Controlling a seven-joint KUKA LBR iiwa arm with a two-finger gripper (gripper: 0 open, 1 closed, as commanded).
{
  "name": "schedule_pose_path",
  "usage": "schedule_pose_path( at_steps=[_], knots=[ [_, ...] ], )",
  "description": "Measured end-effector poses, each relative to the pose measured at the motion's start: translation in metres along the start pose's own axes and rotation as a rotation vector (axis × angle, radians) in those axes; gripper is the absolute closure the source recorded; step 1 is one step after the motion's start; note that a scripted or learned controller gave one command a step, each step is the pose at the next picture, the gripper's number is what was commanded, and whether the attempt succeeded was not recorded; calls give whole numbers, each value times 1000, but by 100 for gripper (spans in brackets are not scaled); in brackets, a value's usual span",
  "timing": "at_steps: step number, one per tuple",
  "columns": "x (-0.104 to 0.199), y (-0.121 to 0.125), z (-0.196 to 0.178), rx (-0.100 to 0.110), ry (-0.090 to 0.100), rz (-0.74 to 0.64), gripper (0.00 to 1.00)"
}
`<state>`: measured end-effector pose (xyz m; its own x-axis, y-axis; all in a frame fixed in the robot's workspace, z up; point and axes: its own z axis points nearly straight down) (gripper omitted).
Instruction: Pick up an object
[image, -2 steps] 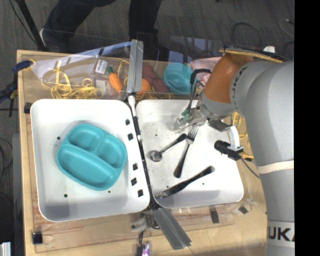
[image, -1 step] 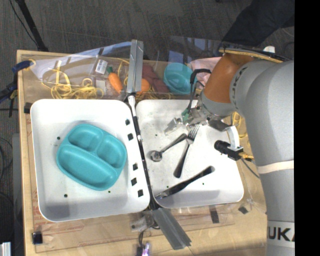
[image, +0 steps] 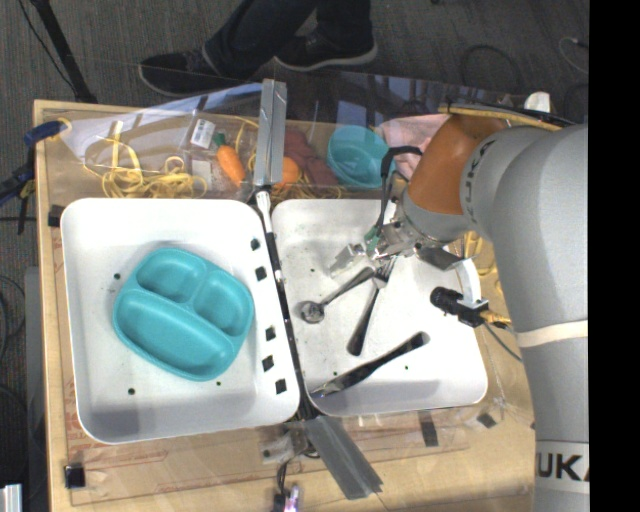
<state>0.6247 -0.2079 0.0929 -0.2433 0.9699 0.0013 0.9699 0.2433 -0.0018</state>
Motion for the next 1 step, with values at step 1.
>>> schedule_pose_path(
  at_steps=[1],
  knots=[
    [3,-12,-18,2,1,-13,0]
  ],
)
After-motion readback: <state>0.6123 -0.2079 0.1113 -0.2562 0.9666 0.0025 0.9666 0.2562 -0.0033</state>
